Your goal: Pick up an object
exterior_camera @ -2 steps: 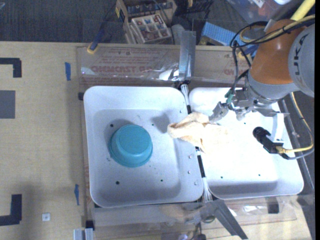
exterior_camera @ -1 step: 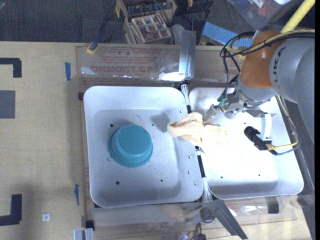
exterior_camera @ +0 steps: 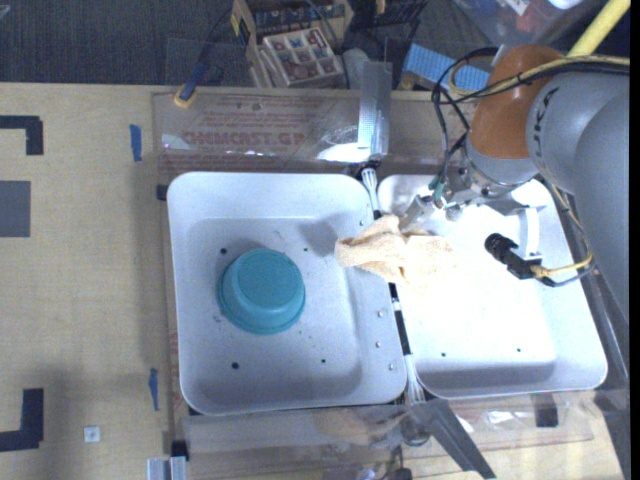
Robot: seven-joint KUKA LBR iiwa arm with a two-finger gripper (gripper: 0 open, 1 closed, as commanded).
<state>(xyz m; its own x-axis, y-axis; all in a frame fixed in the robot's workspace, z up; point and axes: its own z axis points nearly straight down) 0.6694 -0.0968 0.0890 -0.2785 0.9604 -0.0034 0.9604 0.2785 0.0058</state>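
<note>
A tan crumpled cloth (exterior_camera: 395, 253) hangs across the divider between the two white bins, its upper tip pulled up toward the gripper. My gripper (exterior_camera: 424, 208) sits at the back left corner of the right bin (exterior_camera: 500, 358), its fingers pinched on that raised tip. The cloth casts a shadow on the left bin's floor, so part of it is off the surface. A teal bowl (exterior_camera: 262, 289) lies upside down in the middle of the left bin (exterior_camera: 200, 218), well to the left of the gripper.
The grey arm with its orange band (exterior_camera: 510, 98) reaches in from the upper right. A black cable fitting (exterior_camera: 505, 253) hangs over the right bin. Clear plastic wrap (exterior_camera: 260, 138) lies behind the left bin.
</note>
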